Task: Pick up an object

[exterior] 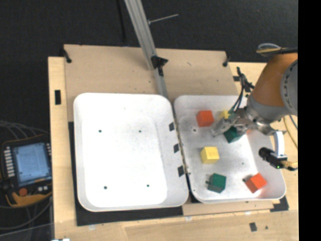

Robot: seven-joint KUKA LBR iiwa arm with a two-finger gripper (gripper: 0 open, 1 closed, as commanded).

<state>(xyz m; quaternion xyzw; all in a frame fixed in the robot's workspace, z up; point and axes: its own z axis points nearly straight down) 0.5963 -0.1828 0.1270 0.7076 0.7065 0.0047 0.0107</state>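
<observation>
Spanning dark floor [60, 14]: tan bench [110, 69], two white bins [125, 104].

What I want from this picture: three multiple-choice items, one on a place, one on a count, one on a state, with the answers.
1. The yellow plastic cube lies
A. in the left white bin
B. in the right shallow white bin
C. on the bare bench

2. How many orange plastic cubes lie in the right bin?
A. one
B. two
C. four

3. The green plastic cube nearest the right bin's front rim
A. rests on the bin floor, apart from the two-finger gripper
B. hangs lifted under the gripper
C. sits stacked on the yellow cube

Answers: 1 B, since the cube sits mid-floor in the right bin. 2 B, one near the back wall and one at the front right corner. 3 A, it lies alone by the front rim, with the gripper farther back.
</observation>
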